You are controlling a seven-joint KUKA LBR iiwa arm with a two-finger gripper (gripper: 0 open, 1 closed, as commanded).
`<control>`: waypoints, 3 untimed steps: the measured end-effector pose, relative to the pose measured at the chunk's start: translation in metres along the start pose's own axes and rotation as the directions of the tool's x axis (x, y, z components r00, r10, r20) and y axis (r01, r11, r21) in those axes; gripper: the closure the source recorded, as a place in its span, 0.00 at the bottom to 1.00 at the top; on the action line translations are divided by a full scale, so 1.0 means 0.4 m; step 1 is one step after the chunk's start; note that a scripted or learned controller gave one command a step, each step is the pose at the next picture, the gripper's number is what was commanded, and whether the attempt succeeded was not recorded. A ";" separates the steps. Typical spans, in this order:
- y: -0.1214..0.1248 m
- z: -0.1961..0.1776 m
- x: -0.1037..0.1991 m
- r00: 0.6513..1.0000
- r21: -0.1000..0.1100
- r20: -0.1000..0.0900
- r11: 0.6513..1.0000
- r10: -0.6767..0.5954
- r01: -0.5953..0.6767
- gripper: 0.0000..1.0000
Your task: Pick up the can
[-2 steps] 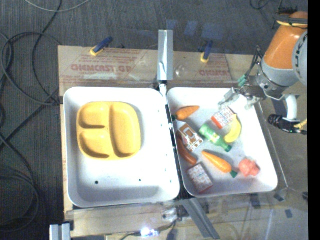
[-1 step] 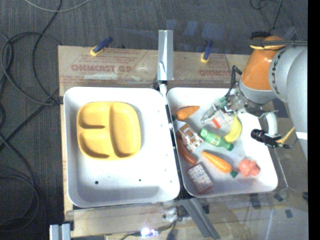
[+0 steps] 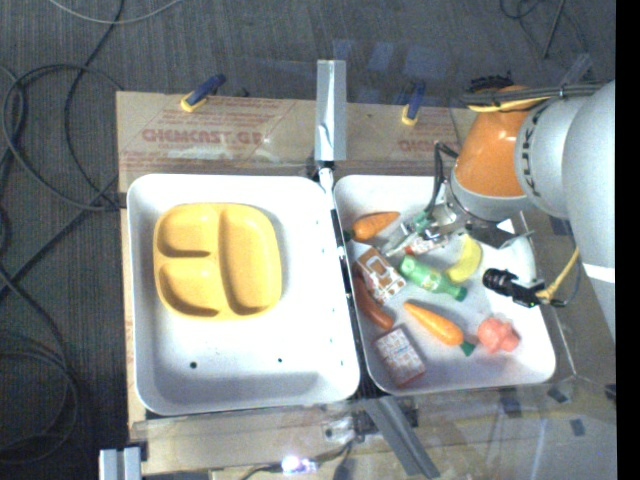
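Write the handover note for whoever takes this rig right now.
Hand: low in the right bin, over the toys near its top middle; its grip state is unreadable.
Can: lying on its side at the right bin's left, beside the green bottle; nothing visibly grips it.
Left bin holds the yellow divided tray.
Done: approach into the bin.
Left: grasp the can and lift it out.

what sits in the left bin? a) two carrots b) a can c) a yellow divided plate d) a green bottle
c: the left bin holds a yellow divided plate, while the green bottle and the carrots lie in the right bin.
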State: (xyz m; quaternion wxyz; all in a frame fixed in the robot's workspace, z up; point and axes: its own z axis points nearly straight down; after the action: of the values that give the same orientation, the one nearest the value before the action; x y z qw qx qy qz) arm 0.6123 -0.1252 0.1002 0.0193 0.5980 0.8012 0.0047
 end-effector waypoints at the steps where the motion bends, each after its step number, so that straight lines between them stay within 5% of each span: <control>1: -0.025 -0.003 0.051 0.994 -0.008 -0.001 0.994 0.106 -0.106 0.00; 3: -0.035 0.009 0.008 0.951 0.009 -0.015 0.951 0.308 -0.308 0.00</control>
State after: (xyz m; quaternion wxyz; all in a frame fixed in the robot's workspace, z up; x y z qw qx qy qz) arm 0.5980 -0.1263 0.0960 0.0098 0.7157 0.6983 0.0097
